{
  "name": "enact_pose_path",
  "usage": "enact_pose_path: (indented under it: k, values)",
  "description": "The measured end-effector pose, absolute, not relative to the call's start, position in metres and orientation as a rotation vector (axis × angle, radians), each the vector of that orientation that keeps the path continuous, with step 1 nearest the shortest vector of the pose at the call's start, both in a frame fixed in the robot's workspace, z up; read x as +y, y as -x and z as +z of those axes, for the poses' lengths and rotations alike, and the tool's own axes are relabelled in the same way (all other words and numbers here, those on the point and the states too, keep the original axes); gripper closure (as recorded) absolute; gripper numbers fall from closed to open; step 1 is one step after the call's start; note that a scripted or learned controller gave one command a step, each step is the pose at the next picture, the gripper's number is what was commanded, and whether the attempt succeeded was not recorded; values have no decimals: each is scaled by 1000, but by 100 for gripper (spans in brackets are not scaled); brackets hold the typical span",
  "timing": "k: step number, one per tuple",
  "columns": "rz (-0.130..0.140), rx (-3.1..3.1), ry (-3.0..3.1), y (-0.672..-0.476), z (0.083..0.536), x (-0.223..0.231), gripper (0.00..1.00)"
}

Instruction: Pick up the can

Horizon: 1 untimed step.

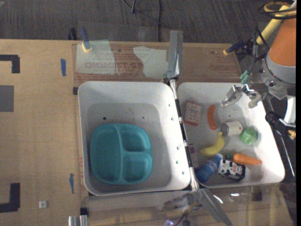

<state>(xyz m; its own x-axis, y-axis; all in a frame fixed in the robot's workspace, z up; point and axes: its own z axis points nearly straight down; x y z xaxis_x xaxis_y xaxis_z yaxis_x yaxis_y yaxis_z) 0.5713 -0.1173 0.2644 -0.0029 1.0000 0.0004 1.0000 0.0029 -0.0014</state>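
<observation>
The can (231, 128) is a small silver-grey cylinder lying on its side in the middle of the right bin (273, 173). A green ball (249, 135) lies just to its right and a banana (214, 146) just in front of it. My gripper (241, 97) hangs over the far part of the right bin, a little behind the can and apart from it. Its fingers (230, 98) are spread open with nothing between them.
The right bin also holds a small patterned card box (193, 113), a red sausage-like piece (212, 117), a carrot (247, 159), a blue bottle (208, 168) and a black-and-white carton (233, 170). A teal divided plate (121, 152) lies in the left bin (94, 95).
</observation>
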Motion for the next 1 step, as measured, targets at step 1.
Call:
enact_pose_path:
  k: [1]
  values:
    - [1, -2170, 2272, -567, 170, -170, 0]
